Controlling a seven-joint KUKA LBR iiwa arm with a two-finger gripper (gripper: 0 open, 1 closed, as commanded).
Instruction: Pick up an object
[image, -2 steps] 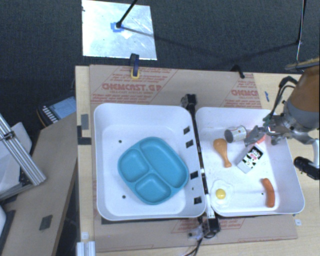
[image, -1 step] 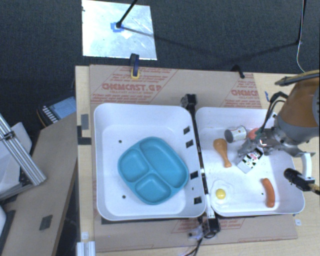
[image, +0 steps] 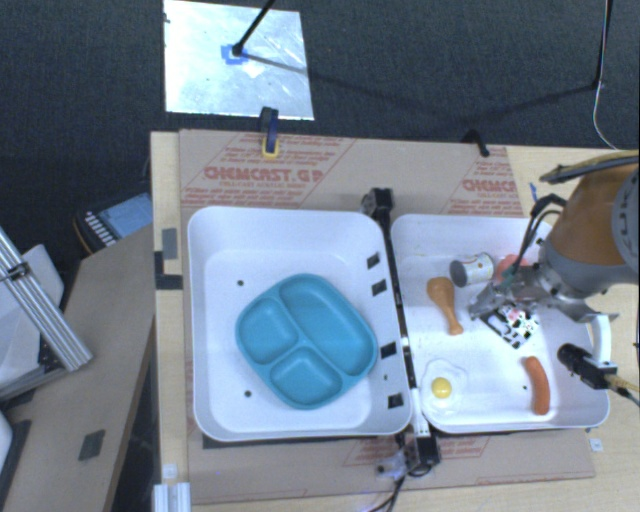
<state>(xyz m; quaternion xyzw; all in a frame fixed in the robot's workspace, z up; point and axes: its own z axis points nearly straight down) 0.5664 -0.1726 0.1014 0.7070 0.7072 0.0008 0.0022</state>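
1. Black-and-white patterned piece (image: 515, 324) lies in right bin (image: 590, 410), mid-right, just beneath gripper (image: 497, 303); claw spread cannot be judged.
2. Risk: metal cup (image: 471, 269) and chicken drumstick (image: 444, 302) sit near; a descent could nudge them or close on nothing.
3. Sausage (image: 538, 384), fried egg (image: 442, 386) nearer; blue divided plate (image: 305, 340) left bin.
4. Cardboard (image: 260, 170) reads "CHEMCAST GP".

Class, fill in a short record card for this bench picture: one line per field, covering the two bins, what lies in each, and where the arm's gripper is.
left bin: holds a blue divided plate
right bin: holds a fried egg toy, sausage, drumstick, silver can
arm: enters from the view's right
gripper: low over the right bin, above a black-and-white object
held object: none visible between the fingers
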